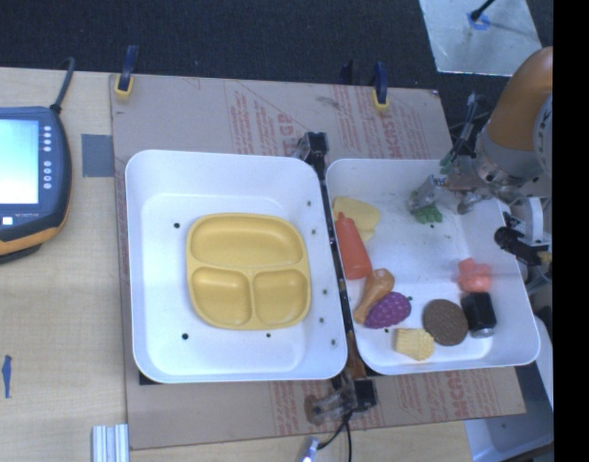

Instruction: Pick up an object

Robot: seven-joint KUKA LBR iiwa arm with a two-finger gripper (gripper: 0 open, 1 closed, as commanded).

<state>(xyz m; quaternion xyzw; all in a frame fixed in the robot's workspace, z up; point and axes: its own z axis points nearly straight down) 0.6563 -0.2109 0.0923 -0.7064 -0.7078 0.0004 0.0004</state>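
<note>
Tool (431,200) was low in right bin (391,176), far end. Small green toy (428,214) sat at its tips; grip state couldn't be told. Pink toy (474,275), brown disc (446,321), black block (478,313) lay nearer camera. Yellow tray (248,269) well left in left bin (145,258).

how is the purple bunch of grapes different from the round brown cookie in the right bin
The purple toy grape bunch is lumpy and oval, while the round brown cookie-like disc is smooth and circular. The grape bunch lies nearer the divider between the bins, against the orange toy piece; the cookie disc lies farther right, beside the black cylinder. Both are small toy foods resting on the floor of the right white bin.
</note>
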